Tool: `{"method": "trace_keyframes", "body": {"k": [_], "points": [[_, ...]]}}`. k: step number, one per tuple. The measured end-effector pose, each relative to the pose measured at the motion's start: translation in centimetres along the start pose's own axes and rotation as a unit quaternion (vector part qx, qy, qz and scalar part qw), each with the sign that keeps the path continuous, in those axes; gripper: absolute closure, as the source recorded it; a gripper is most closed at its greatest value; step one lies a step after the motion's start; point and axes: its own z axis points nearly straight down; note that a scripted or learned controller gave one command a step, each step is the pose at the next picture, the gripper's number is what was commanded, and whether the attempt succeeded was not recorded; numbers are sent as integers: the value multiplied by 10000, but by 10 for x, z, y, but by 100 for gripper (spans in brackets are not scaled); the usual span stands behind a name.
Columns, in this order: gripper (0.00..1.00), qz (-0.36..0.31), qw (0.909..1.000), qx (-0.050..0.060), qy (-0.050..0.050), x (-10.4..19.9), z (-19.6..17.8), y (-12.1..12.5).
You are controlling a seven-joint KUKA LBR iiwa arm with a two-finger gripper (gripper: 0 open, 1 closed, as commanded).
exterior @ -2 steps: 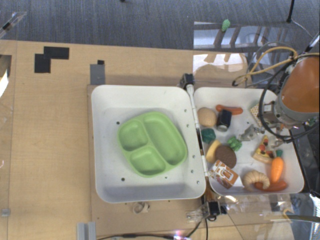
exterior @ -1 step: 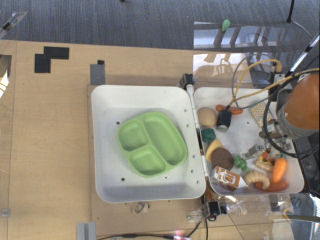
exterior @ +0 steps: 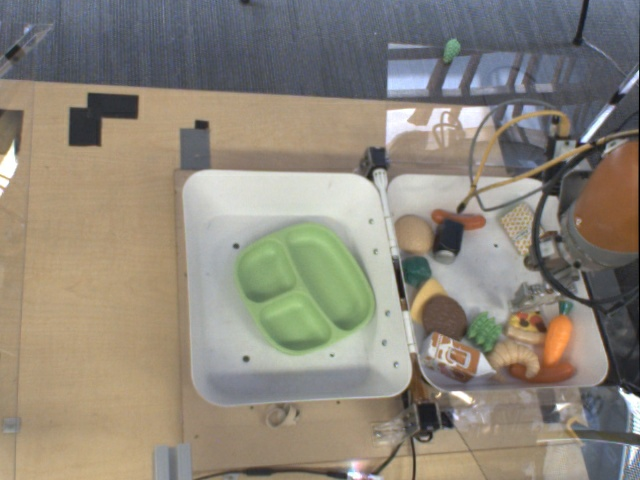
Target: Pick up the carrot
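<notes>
Carrot [exterior: 557, 337] is located in the right bin [exterior: 497, 263], near-right corner, tip pointing toward the near wall, packed against a croissant [exterior: 519, 354] and a red sausage [exterior: 545, 372]. Pincer [exterior: 537, 293] is seen just above-left of the carrot's green top; finger spread can't be judged, and no obj. is seen held. Approach should be made vertically over the carrot's mid-body, w/ jaws set across its short axis. Neighbours should be cleared so nothing else is pinched.

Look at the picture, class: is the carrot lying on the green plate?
No. The carrot lies in the right bin among other toy foods, while the green plate sits in the left bin.
</notes>
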Motion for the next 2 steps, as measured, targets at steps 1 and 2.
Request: {"method": "trace_keyframes", "body": {"k": [1, 2], "points": [[0, 1, 10000, -8, -5, 0, 1, 1], [0, -772, 9969, -110, -30, -7, 18, 43]]}}
